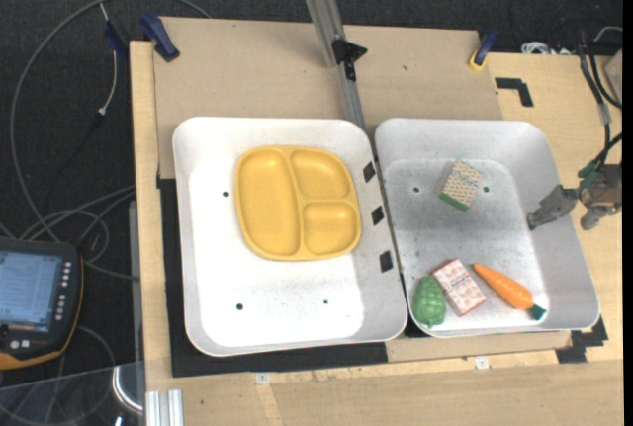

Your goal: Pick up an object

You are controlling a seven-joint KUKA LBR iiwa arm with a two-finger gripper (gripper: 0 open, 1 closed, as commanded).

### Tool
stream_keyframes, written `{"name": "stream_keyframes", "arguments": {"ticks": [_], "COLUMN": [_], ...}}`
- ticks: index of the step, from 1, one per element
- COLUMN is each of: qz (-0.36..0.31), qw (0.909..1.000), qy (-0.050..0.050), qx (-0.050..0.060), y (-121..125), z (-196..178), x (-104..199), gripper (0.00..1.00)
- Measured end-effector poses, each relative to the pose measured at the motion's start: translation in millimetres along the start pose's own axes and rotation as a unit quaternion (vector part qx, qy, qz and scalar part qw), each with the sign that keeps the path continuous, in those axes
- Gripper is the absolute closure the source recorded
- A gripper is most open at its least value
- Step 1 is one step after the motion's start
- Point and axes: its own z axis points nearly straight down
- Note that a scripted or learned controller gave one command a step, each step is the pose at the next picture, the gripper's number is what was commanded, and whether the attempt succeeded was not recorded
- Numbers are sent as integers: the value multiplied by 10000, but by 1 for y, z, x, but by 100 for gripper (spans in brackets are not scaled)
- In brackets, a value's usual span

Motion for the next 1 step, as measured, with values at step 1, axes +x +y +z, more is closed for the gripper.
{"name": "stream_keyframes", "arguments": {"ticks": [1], "qz": [4], "qw": [10000], "qy": [0], "qx": [-3], "y": [0], "z": [0], "x": [0], "gripper": [0]}}
